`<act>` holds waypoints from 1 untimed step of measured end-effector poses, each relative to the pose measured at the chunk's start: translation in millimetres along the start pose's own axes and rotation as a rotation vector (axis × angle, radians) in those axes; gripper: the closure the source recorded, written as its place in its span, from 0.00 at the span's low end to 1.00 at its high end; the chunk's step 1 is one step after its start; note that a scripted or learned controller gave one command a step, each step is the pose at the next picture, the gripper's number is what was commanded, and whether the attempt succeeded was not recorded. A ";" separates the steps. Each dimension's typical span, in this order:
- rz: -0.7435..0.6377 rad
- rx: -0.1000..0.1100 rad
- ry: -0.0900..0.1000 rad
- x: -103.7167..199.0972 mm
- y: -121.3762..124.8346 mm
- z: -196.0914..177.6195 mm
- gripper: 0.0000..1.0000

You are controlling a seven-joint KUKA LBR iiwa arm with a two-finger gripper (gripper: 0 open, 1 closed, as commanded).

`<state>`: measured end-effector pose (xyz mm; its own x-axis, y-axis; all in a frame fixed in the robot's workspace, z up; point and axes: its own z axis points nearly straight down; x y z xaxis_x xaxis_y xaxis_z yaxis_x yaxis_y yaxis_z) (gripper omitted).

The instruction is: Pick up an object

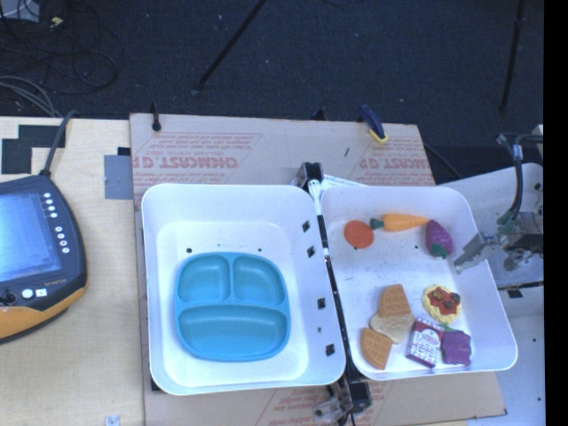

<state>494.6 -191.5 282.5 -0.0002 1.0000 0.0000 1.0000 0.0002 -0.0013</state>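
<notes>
The hand (475, 248) sits at the right rim of the right bin (484, 278), low over the bin's edge and not yet among the toys; whether it is spread or closed I cannot tell, since it reads as a small grey shape against clutter. Nothing is held, so the step in hand looks like the approach before a grasp. The candidates all lie in the right bin: a purple eggplant (437, 237) nearest the hand, an orange carrot (401, 223) beside it, a red tomato (358, 233) further left, and toward the front a small pizza (442, 303), stacked bread slices (391, 313), a waffle piece (376, 348), a dark red packet (425, 343) and a purple block (456, 347). The eggplant seems the likeliest pick, lying near the right wall with bare floor to its front. The next move probably calls for the hand to shift inward past the rim, centre over the chosen piece and descend with room on both sides. The front cluster is crowded, pieces touching or nearly so, which would leave little space for a clean closure; the back row is looser. The open white floor in the bin's middle gives the best clearance. The left bin (164, 273) holds a blue divided plate (232, 306) and lies well apart, and the divider between the bins is far from the hand.
</notes>
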 end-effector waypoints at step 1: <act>-0.004 0.010 0.006 56.0 28.4 93.5 0.00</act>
<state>522.8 -135.6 189.0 -0.0039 1.0000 0.0058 0.9999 0.0040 -0.0115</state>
